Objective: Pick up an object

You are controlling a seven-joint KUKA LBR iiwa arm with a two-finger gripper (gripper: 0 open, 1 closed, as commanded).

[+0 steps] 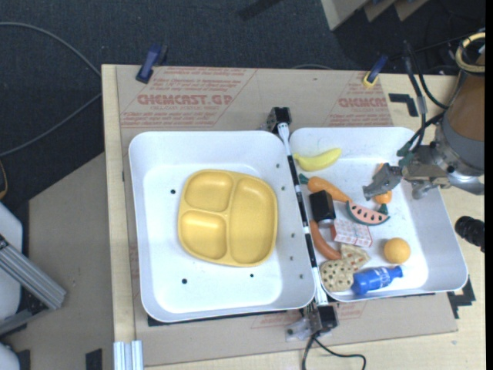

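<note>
A dark carpeted floor [92, 21] surrounds a pale bench [231, 99] printed with reddish lettering, and 2 blue clips (1 at each far corner of the lettered sheet) [150, 64] sit on its far edge. On the bench stand 2 shallow white bins side by side, touching along a black seam.

The left bin [154, 206] holds a yellow divided plate [228, 216] with 3 compartments, lying flat near the bin's middle.

The right bin [439, 230] holds the small objects. A yellow banana [318, 159] lies at the far end, near the seam. Just in front of it an orange carrot [330, 188] runs on a slant, with a black block [321, 206] touching its near side. A watermelon slice [367, 213] sits to the right of the block, and a pink-and-white packet [353, 233] lies just below it. An orange sausage shape [323, 242] lies along the seam side. Nearer still are a speckled cookie [343, 265] and a blue bottle [377, 278] on its side by the near wall. An orange ball [396, 250] rests apart from them, toward the right.

The grey arm [462, 156] reaches in from the right. The gripper [380, 185] hangs over the right bin's far half, just right of the carrot and above the watermelon slice; its fingers are spread a little, with nothing visibly between them, and a small orange thing [383, 198] shows just under the tips.
</note>
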